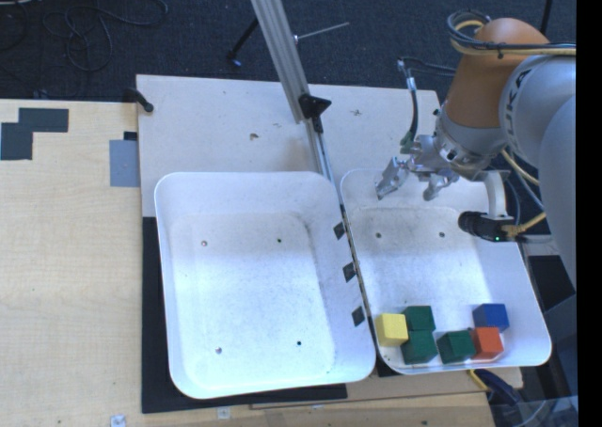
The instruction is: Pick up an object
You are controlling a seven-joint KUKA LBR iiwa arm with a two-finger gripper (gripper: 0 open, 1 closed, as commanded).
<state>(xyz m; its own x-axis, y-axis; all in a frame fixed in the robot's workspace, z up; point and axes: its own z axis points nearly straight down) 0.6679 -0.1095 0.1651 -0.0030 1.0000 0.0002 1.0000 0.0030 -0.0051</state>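
Approach step judged in hand; nothing grasped yet. Claw (412,181) seen spread open, empty, hung over far edge of right bin (442,237). Blocks clustered at bin's near end, well apart from claw: yellow (392,327), two green (419,333), third green (456,347), orange (487,342), blue (490,316). Next move: claw to be carried toward cluster, lowered over one block; blue judged easiest, least crowded. Arm reached in from right, wrist bent downward. Left bin (245,284) not involved.

Legible text, labels, brands, numbers, signs: none are showing. The two white bins (188,192), the coloured blocks (440,331) sitting at 5 o'clock, the desk (56,256) and the grey arm (541,110) are all appearing unmarked at this resolution.
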